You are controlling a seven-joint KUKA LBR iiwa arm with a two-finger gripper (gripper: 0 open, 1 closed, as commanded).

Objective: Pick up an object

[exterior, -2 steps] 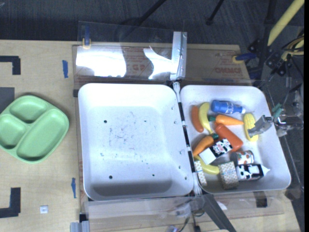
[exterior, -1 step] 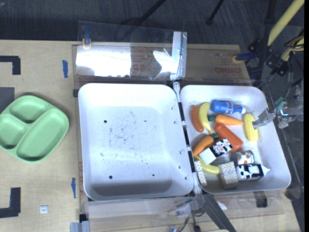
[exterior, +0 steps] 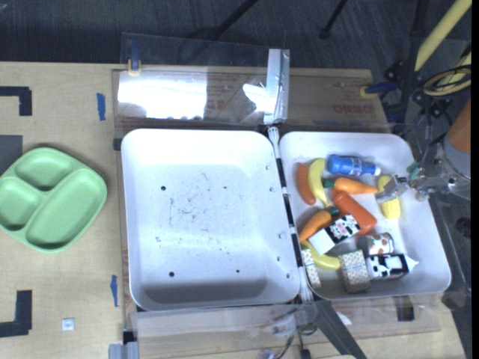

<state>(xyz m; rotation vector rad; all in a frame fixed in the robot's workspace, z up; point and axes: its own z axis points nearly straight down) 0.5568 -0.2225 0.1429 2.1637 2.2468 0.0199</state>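
The right bin holds a heap of toy items. Among them are a blue bottle, a yellow banana, an orange carrot, a second carrot, a cow-patterned box and a small yellow block. My gripper comes in from the right edge and sits low over the bin's right side. Its tip is just above the yellow block and next to the carrot's thin end. Nothing is visibly lifted.
The left bin lies beside the right one, with a ridge between them. A green divided plate rests on the bench at far left. A clear plastic panel stands behind the bins. Cables and stands crowd the right.
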